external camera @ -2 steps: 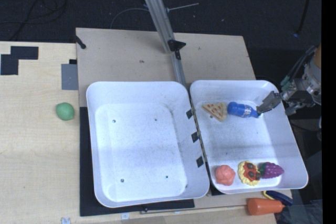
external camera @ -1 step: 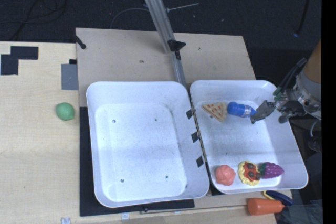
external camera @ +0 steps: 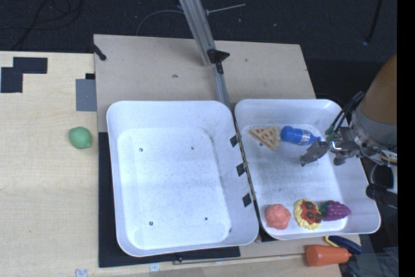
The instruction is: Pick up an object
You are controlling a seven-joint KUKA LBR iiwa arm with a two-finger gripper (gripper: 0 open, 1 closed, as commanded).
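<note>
A: A pale wooden bench (external camera: 45,172) is standing before a dark floor, and it is carrying two white bins side by side. The left bin (external camera: 168,178) is lying beside the right bin (external camera: 292,172), which is holding the toys.

B: Where is the gripper (external camera: 316,154) working?

A: It is hovering in the right bin, just beside the blue object (external camera: 297,135). Its fingers are looking spread apart, and nothing is sitting between them.

B: So the step is the approach?

A: I am thinking so. The next move is calling for lowering over the blue object and closing on it.

B: What is standing in the way?

A: The pizza slice (external camera: 264,137) is lying close beside the blue object. The pink ball (external camera: 277,216), the yellow toy (external camera: 307,213) and the purple grapes (external camera: 335,209) are resting well apart, near the front wall. A green ball (external camera: 80,137) is lying on the bench, and an orange carrot (external camera: 326,255) outside the bin.
</note>
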